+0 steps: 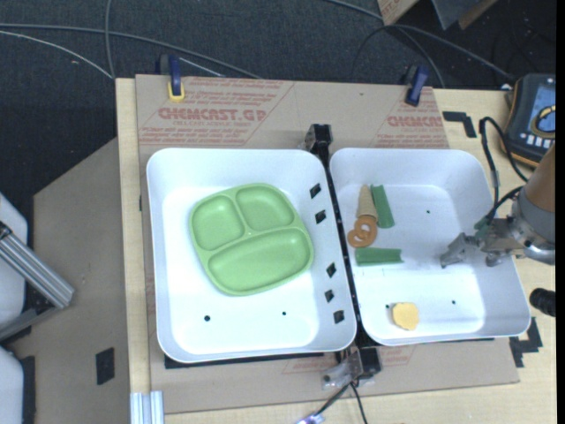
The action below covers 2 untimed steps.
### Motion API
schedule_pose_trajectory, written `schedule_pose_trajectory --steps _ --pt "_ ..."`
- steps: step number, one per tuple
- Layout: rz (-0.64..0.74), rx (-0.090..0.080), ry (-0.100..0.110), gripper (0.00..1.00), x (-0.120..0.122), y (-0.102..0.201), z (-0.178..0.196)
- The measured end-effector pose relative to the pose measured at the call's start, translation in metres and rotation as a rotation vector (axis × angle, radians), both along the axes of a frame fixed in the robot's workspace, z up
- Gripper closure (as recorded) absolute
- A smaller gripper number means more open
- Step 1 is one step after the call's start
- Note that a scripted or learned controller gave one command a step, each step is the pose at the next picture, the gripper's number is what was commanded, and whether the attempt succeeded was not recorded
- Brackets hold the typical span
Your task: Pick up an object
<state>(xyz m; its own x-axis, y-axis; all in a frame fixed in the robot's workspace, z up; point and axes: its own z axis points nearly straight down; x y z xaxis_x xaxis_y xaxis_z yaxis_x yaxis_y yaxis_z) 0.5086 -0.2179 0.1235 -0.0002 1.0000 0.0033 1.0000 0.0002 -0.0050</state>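
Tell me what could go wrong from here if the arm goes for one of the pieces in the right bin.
1. The tan stick, orange ring and two green sticks lie bunched near the divider, so the gripper may nudge or catch a neighbour.
2. They sit close to the right bin wall, which could block a finger.
3. The yellow piece looks low and flat, so a grasp might slip off.

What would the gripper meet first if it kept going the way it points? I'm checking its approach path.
The gripper points left across the right bin; likely first the green block, though its height is unclear.
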Motion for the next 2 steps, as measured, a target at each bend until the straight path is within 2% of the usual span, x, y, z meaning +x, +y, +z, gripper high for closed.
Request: schedule_pose_trajectory --steps 1,2 --pt "0.0 -0.002 -0.006 1.0 0.001 -0.001 0.014" --pt "0.001 -0.006 -0.011 1.0 0.009 -0.001 0.059"
